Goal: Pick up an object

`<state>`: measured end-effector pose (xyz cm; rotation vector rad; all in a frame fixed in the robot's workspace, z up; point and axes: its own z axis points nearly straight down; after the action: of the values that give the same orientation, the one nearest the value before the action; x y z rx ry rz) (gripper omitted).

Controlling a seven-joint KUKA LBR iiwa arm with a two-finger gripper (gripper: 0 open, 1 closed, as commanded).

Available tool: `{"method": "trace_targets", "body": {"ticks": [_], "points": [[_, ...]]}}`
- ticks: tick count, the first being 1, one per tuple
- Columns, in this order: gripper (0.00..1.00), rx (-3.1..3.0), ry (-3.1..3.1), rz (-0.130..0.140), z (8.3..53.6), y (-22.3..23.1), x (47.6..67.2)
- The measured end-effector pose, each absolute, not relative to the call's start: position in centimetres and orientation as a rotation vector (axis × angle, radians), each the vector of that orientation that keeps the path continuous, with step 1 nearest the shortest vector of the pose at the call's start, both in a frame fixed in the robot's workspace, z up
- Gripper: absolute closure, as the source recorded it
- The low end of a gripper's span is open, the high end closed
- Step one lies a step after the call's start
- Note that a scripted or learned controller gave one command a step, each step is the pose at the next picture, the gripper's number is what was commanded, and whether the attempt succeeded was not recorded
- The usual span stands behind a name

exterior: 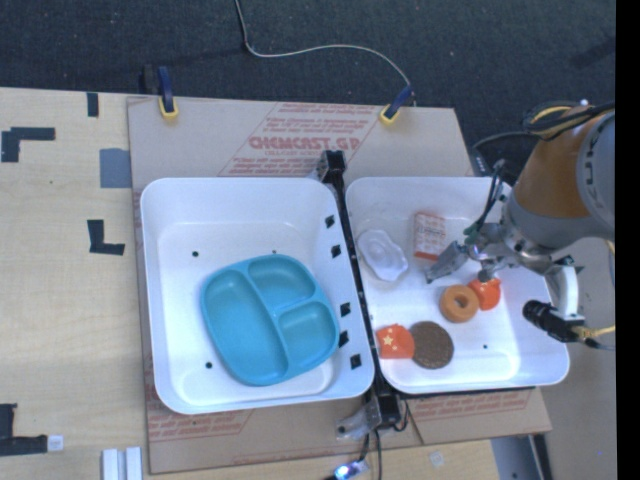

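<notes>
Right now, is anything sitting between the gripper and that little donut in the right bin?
Nothing visible does. The gripper hangs just above and beside the donut in the right bin, with bare bin floor between them. The small orange piece touches the donut's right side and could crowd a grasp there.

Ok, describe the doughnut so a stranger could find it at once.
Look in the right bin, the one the grey arm reaches into. Just below the gripper lies the doughnut, a small tan ring. Its centre hole sets it apart from the flat dark brown disc below it and the small orange-red piece right beside it.
</notes>
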<state>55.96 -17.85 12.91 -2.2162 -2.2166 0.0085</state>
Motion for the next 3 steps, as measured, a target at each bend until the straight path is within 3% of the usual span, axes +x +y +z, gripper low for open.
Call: {"method": "trace_targets", "body": {"ticks": [1,2,3], "points": [[0.0,-2.232,-2.236,-0.009,9.0,-18.0,56.4],[1.0,-2.232,-2.24,-0.013,10.1,-17.9,56.6],[1.0,-2.222,-2.226,-0.003,15.4,-17.1,56.0]]}}
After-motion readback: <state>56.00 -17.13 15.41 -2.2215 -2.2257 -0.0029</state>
